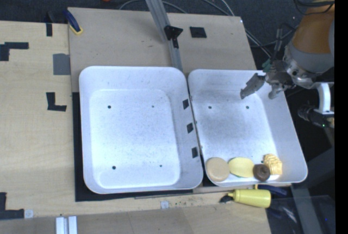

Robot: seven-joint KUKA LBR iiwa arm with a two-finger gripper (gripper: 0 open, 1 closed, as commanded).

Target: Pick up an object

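Two white bins are seen side by side on the bench (125, 42). Four small objects (243, 167) are gathered at the near edge of the right bin (228, 118). The tool (262, 89) is held spread above that bin's far right corner, pinching nothing.

Both bins, the left bin (130, 129) and the right bin (239, 124), are white with fine grey speckling and small dark dots. In the right bin lie a tan round piece (217, 169), a pale yellow piece (240, 167), a dark brown piece (261, 172) and a golden-yellow piece (272, 163). The table (32, 135) is light wood with black tape marks; a yellow object (251, 197) with a black tip lies on it, and the arm (312, 37) is grey and orange.
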